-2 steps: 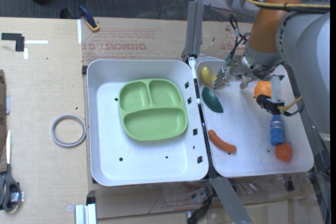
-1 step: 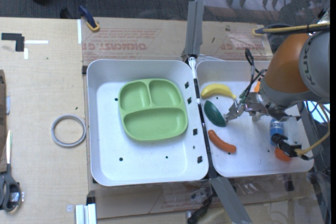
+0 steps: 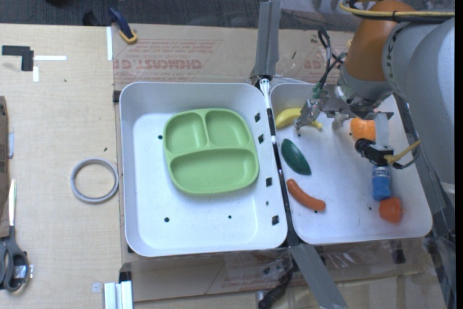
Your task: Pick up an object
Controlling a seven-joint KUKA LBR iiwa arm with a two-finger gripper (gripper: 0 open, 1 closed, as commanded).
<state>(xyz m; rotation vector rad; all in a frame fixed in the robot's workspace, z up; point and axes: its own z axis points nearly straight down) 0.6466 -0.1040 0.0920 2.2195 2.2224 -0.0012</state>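
Note:
My gripper (image 3: 322,119) hangs low over the back of the right bin (image 3: 340,228), open, with its fingers on either side of the right end of a yellow banana (image 3: 287,117). Nothing is held between them. A dark green leaf-shaped piece (image 3: 296,157) lies just in front of the banana. Nearer the front lies an orange-red sausage shape (image 3: 306,195). To the gripper's right sit an orange item (image 3: 363,129), a blue bottle (image 3: 381,183) and a small orange ball (image 3: 391,210), partly behind the arm's cables.
The left bin (image 3: 145,221) holds a green divided plate (image 3: 211,150). A ridge (image 3: 273,155) separates the two bins. On the bench at the left lie a grey tape ring (image 3: 95,179) and scissors (image 3: 13,257). The arm's bulk covers the right bin's far right.

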